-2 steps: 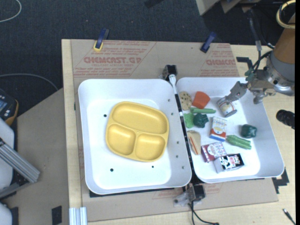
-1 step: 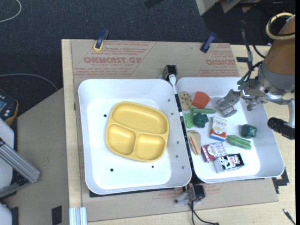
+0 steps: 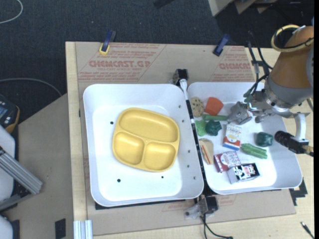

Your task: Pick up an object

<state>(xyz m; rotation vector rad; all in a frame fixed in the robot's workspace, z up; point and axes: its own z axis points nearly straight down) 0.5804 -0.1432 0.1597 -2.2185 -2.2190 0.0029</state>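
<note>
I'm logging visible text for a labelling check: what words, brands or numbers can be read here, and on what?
"CHEMCAST GP": red print on the brown board behind the bins, repeated at its right, partly cut off.
Small packets in the right bin: print too small to read.

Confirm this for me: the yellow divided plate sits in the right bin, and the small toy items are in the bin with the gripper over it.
Not quite. The camera view shows the yellow divided plate in the left bin, not the right one. The rest holds: the small toy items lie in the right bin, where the gripper is.
</note>
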